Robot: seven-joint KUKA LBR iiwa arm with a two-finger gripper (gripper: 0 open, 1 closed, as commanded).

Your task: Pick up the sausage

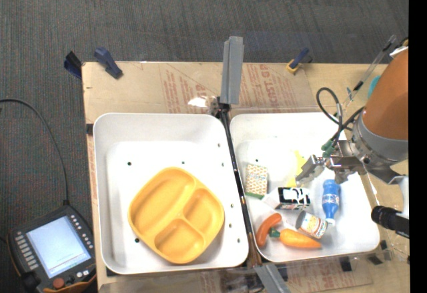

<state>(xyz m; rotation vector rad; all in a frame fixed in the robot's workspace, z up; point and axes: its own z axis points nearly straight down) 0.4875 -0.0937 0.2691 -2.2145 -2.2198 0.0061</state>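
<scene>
The sausage (267, 228), a reddish-orange curved piece, lies at the front left of the right bin (267, 126), beside the bin's left wall. An orange carrot (299, 239) touches its right end. My gripper (312, 169) hangs over the middle of the right bin, up and to the right of the sausage and well apart from it. Nothing is seen held in it.
Around the gripper in the right bin are a blue bottle (329, 199), a small jar (312, 223), a black-and-white toy (293, 197), a patterned packet (256, 179) and a yellow piece (299, 160). The left bin (110, 145) holds a yellow divided plate (176, 215).
</scene>
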